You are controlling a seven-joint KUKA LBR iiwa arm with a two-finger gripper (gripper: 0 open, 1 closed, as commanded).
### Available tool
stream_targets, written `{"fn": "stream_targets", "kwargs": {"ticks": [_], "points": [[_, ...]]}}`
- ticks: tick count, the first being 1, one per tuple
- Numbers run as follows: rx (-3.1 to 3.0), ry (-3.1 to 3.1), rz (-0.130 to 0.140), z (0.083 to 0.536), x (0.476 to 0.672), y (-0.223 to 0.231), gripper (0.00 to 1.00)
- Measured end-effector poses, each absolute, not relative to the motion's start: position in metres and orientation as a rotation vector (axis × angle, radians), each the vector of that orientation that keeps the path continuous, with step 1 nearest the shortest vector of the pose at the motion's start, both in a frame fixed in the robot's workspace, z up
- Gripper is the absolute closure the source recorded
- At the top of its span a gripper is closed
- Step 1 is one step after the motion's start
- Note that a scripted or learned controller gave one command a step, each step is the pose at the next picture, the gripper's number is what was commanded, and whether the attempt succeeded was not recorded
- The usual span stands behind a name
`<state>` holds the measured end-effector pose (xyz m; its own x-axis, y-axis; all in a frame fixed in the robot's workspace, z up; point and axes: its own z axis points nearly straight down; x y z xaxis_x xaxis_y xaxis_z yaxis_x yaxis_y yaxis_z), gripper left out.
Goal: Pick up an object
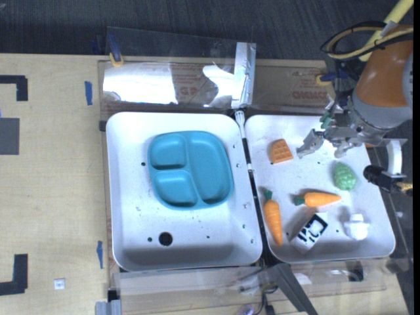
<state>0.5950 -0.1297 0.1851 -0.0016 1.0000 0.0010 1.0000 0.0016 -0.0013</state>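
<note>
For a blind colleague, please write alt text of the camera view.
The gripper hovers open over the right bin, which holds two carrots, a waffle piece and a green ball. The left bin holds a blue tray.

Gripper hangs open over the right bin, nothing between its fingers, above the green lump and carrots.

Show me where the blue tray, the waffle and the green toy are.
Blue tray (190, 168): camera view, on the ridge between its compartments.
Waffle (280, 151): camera view, middle of its orange top.
Green toy (344, 176): camera view, middle of its bumpy surface.
</note>
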Motion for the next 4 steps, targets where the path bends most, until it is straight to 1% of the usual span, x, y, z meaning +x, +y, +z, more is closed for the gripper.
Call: {"fn": "stream_targets", "kwargs": {"ticks": [1, 2, 3, 4], "points": [[-1.855, -2.550, -0.007, 0.126, 0.572, -0.202, 0.00], [-1.855, -2.550, -0.007, 0.126, 0.572, -0.202, 0.00], [-2.086, -2.348, -0.026, 0.089, 0.582, -0.211, 0.00], [-2.086, -2.347, -0.026, 0.089, 0.582, -0.211, 0.00]]}}
